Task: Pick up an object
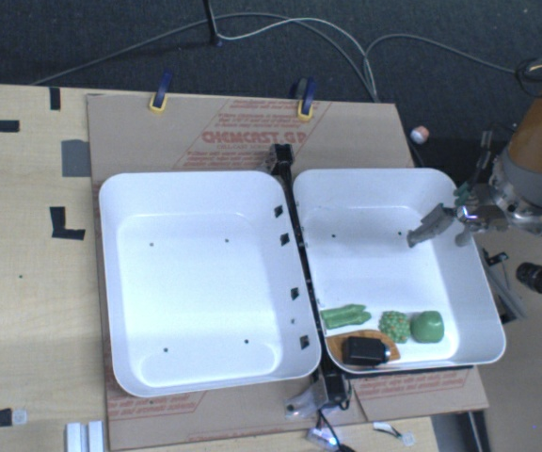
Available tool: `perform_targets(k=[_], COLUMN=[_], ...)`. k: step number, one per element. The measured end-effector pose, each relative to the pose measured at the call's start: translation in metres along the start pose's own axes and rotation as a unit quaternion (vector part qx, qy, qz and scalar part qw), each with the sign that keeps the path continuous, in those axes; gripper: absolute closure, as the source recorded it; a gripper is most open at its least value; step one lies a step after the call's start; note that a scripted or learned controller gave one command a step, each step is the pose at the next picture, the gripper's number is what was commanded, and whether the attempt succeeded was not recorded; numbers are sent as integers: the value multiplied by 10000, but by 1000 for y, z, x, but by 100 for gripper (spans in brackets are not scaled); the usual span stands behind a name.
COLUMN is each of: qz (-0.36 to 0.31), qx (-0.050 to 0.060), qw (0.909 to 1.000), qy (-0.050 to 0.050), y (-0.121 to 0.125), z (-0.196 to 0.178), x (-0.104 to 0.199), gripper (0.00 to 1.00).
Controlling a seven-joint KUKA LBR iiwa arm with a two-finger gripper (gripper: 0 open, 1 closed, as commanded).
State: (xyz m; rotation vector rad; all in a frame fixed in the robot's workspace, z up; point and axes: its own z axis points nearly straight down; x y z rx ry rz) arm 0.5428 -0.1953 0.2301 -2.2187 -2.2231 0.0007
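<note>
Right bin's [374, 196] bare floor beneath end effector [424, 228]

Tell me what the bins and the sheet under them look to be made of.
Left bin and right bin: probably moulded plastic, white, smooth with a slight sheen, rounded corners and thin rolled rims. Sheet: looks like corrugated cardboard, matte brown with red printed lettering, held by two clamps at its far edge.
</note>
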Motion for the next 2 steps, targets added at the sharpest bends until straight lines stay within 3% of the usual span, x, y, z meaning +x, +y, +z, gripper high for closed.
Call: perform_targets(k=[1,2], qz=[-4,7], qx=[-8,-1], qw=[10000,10000], qy=[-1,-4], y=[54,81], z=[-7,8], x=[8,-9], gripper=[0,0])
